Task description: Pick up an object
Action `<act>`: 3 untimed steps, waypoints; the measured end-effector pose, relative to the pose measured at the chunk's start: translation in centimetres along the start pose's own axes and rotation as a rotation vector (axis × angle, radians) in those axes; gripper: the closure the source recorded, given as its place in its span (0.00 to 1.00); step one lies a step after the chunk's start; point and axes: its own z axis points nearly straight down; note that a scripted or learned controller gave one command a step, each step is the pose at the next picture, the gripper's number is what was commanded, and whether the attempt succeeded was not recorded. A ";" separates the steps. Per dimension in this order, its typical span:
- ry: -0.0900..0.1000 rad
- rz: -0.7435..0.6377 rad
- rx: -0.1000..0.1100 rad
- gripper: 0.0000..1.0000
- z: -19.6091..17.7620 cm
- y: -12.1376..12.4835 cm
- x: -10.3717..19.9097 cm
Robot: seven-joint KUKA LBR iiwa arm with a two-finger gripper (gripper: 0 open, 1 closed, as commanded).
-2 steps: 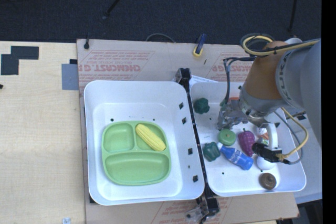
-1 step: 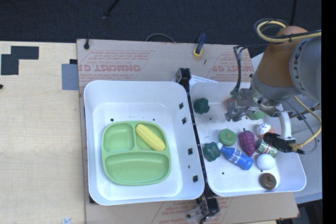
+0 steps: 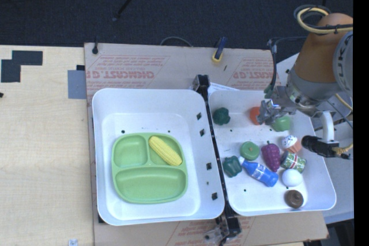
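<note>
Camera view: the end effector (image 3: 270, 112) hangs low over the right bin's (image 3: 323, 193) far side, whether clenched or released cannot be told. A light green object (image 3: 282, 123) lies just beside it, an orange one (image 3: 255, 115) just to its left, a dark green piece (image 3: 221, 116) farther left.

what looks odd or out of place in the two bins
Nothing looks spilled or broken. The corn cob lies askew across the divider of the green tray in the left bin; the other toys lie loose in the right bin.
</note>
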 end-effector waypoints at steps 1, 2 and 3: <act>0.001 -0.007 0.001 1.00 -3.7 0.0 -0.1; 0.003 -0.010 0.006 1.00 -2.9 -1.6 4.4; 0.003 -0.011 0.007 1.00 -4.0 -4.0 8.7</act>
